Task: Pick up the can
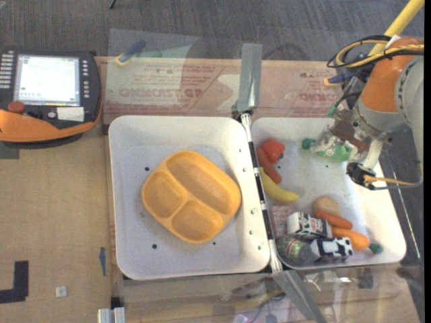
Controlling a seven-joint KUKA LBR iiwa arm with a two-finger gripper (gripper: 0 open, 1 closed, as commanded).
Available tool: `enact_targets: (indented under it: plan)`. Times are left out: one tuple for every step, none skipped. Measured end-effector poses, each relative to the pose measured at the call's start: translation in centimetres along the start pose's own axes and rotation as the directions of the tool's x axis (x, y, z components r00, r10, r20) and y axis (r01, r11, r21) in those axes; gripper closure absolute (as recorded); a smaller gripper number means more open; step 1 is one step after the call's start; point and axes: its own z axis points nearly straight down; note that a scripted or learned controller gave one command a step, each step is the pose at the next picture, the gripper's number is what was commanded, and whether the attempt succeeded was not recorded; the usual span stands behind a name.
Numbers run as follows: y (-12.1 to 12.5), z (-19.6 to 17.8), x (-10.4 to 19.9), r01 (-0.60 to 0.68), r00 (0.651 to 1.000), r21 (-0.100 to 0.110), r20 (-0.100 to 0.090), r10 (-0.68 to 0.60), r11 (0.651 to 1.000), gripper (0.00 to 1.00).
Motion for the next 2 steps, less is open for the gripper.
enact_targets:
  plan:
    - [2.9,-11.5,0.3,-0.219,0.976,-0.002,0.003,0.219,0.976,0.00]
    - [2.3,-14.6,-0.3,-0.538,0.843,-0.003,0.003,0.538,0.843,0.00]
